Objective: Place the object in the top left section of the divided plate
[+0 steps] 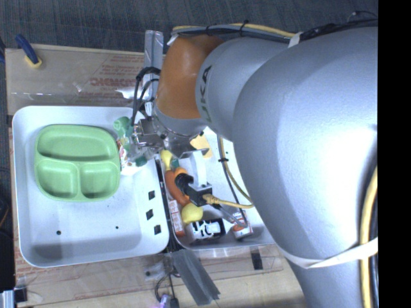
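Here, the left white bin (pixel 38 236) holds 1 green divided plate (pixel 78 161), which lies in the bin's upper left part with its long axis running left to right. The plate has 3 sections: 1 long one across its far side and 2 smaller ones on its near side, and all 3 look bare. The rest of that bin's floor shows a few small dark marks.

Just right of the plate, at the seam between the 2 bins, the gripper (pixel 138 140) hangs under the arm's orange band (pixel 183 76). A small green and white object (pixel 124 128) sits right at the gripper, beside the plate's right rim; whether it is between the fingers cannot be told, nor can its long axis or which way it points.

The right white bin (pixel 212 246) is largely covered by the grey arm (pixel 302 127). Along its left side lies a cluster of items: at least 2 yellow pieces (pixel 191 213), 1 orange piece (pixel 174 177), 1 black and white item (pixel 207 230) and 1 small can (pixel 241 226).
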